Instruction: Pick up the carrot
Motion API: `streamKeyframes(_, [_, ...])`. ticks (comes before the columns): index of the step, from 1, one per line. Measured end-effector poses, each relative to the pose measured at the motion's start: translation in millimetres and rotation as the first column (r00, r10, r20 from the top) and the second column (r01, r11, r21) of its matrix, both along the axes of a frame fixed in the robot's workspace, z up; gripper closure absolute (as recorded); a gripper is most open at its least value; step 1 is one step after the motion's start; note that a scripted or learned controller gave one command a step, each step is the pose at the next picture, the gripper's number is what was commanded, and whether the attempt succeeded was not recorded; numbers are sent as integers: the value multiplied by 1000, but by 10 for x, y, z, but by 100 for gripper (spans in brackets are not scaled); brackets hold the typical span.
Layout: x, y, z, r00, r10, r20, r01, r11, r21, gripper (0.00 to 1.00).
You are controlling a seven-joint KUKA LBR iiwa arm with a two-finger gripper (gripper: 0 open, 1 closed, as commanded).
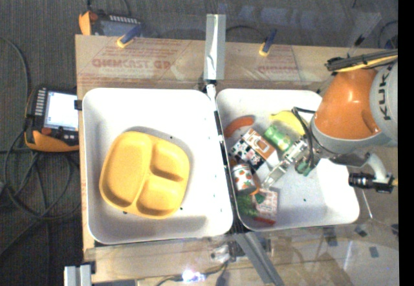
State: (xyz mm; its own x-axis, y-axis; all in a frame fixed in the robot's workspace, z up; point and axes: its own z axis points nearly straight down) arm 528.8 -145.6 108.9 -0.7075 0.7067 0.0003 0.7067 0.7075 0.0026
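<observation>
The arm's gripper (275, 175) hangs over the right bin's (336, 207) clutter; finger state: cannot tell; the carrot (238, 125) lies unlifted at far left, so reaching it comes next.

The right bin's (336, 210) floor lies bare from three to six o'clock; a heap of packets (253, 162) crowds its nine o'clock side, touching the divider wall (223, 149).

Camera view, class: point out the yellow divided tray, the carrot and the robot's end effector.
yellow divided tray (145, 173): camera view, on the ridge between its compartments, in the left bin.
carrot (238, 124): camera view, middle of the orange body, at the right bin's upper left.
end effector (275, 175): camera view, at the fingertips, above the right bin's clutter.
</observation>
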Motion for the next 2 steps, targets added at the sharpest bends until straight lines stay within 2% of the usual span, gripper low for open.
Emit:
streamKeyframes(1, [8, 7, 94, 1000, -1, 2, 1, 1000, 3, 100])
streamKeyframes(2, [-445, 593, 749, 998, -56, -1, 56, 998, 0, 100])
